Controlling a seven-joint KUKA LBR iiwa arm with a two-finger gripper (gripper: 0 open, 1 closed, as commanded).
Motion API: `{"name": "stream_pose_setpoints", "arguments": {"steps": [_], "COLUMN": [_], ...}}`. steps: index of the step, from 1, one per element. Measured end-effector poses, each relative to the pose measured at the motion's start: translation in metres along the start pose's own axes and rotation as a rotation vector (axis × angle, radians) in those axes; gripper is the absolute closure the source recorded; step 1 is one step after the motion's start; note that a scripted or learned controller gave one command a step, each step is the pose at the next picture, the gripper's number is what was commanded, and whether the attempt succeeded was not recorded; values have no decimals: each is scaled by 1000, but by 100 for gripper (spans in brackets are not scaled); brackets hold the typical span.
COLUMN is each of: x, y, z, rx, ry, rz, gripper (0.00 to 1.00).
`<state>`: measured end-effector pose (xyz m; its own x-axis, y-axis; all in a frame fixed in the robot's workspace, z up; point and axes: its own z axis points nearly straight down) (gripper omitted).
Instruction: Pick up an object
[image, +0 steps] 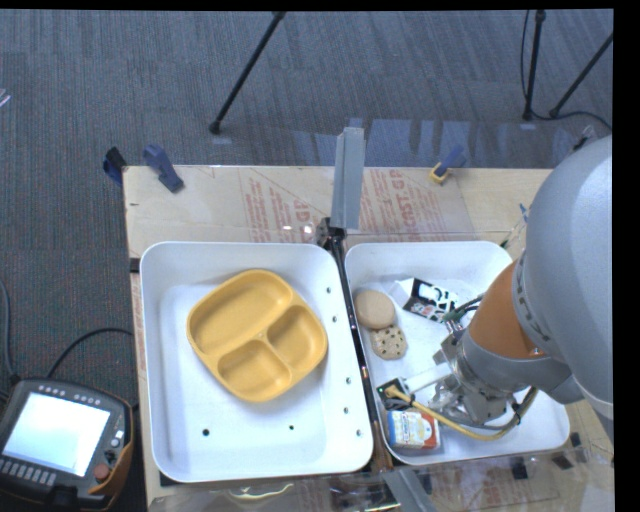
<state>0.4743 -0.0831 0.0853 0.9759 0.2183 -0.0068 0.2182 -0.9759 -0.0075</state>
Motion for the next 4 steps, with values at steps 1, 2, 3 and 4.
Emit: {"name": "stream_pose_setpoints", "arguments": {"steps": [1,2,3,4], "x": [-21,28,-4,-6], "y": [90,66,15,15], "z": [-1,-1,0,-8], "rx": [-2,-1,0,5], "ry": [0,1,-1,-7], "rz": [23,14,11,12], "gripper": [100,100,100,100]}}
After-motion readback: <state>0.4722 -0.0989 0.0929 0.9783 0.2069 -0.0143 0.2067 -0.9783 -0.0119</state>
